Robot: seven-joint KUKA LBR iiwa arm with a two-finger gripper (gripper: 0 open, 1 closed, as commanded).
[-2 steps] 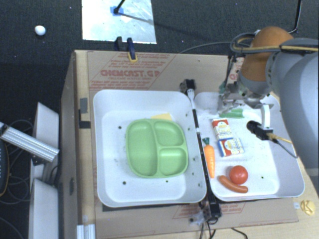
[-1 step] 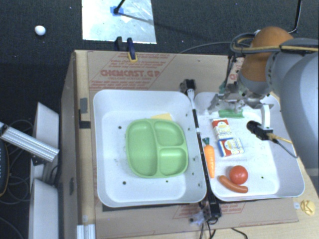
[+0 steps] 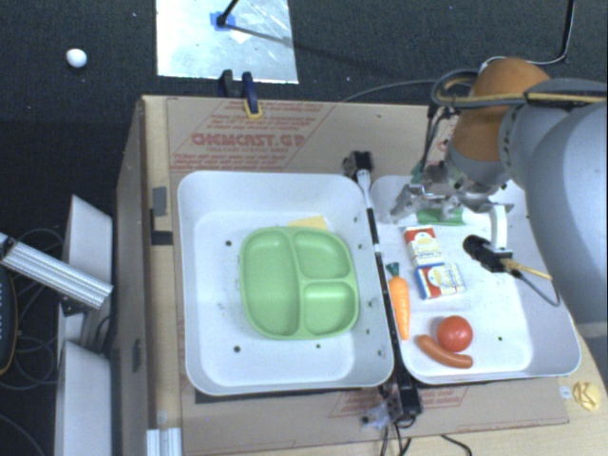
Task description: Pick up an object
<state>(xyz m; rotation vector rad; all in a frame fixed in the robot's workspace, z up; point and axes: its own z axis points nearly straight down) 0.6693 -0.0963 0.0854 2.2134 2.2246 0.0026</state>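
My gripper [image 3: 435,198] hangs over the far end of the right bin [image 3: 546,350]. Right under it, a green object [image 3: 448,216] pokes out, mostly covered by the gripper; whether it is held cannot be made out. Just in front lies a small red and white carton [image 3: 423,244], with a second carton [image 3: 441,279] beside it. An orange carrot [image 3: 400,308] lies along the bin's left wall. A red tomato [image 3: 456,332] and a reddish sausage [image 3: 444,351] rest near the front.
The left bin [image 3: 214,350] holds a green divided plate [image 3: 296,281] with a yellow piece [image 3: 309,223] behind it. The arm's grey body [image 3: 560,169] covers the right bin's far right corner.
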